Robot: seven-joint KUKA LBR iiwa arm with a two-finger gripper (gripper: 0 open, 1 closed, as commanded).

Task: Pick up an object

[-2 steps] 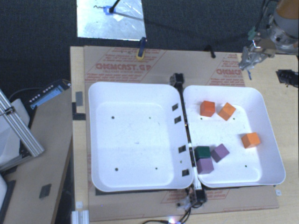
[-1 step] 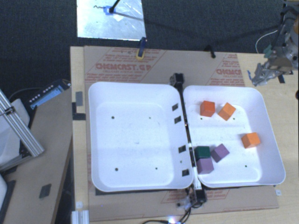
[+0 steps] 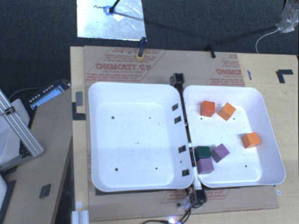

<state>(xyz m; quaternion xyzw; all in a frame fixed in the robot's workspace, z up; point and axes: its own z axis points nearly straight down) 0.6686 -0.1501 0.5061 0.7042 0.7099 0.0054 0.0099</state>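
Tan bench, two white bins, blocks

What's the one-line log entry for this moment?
right bin: three orange blocks, two purple blocks, green block | nothing picked yet

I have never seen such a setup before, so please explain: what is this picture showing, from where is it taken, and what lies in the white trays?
One camera looks down at a slant on a bench used by a robot arm that picks up objects. Two shallow white bins sit side by side. The right bin contains six small blocks: three orange blocks, a dark green block and two purple blocks. The green and purple ones cluster near the divider. The left bin shows bare white floor.
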